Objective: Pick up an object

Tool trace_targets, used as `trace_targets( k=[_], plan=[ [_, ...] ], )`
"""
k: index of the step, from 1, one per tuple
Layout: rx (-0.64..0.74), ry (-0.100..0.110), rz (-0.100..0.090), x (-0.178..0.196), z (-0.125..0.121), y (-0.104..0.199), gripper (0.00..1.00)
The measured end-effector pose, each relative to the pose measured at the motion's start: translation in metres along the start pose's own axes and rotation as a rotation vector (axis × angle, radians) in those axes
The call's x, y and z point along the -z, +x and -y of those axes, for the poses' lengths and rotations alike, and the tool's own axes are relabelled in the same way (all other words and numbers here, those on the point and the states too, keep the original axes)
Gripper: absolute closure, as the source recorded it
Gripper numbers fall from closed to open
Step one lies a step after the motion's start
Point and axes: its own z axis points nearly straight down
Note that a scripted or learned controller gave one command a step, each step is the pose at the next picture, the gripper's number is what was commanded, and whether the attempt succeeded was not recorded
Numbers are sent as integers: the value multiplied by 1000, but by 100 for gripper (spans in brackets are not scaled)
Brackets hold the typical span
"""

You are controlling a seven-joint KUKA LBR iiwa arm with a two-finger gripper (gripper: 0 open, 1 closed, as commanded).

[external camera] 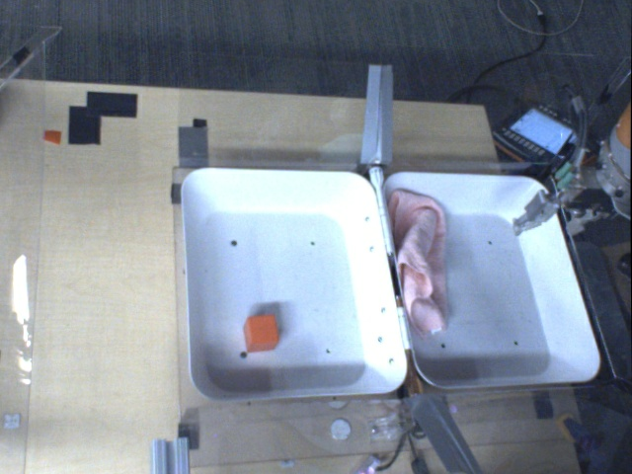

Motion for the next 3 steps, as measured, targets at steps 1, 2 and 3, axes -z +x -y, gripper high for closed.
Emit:
trace_targets(
  k=[1, 2, 3],
  plan=[
    [4, -6, 0, -149, -25, 85, 0],
    [357, -8, 1, -156, -81, 96, 0],
    [402, -11, 2, -155, -40, 97, 0]
  ],
)
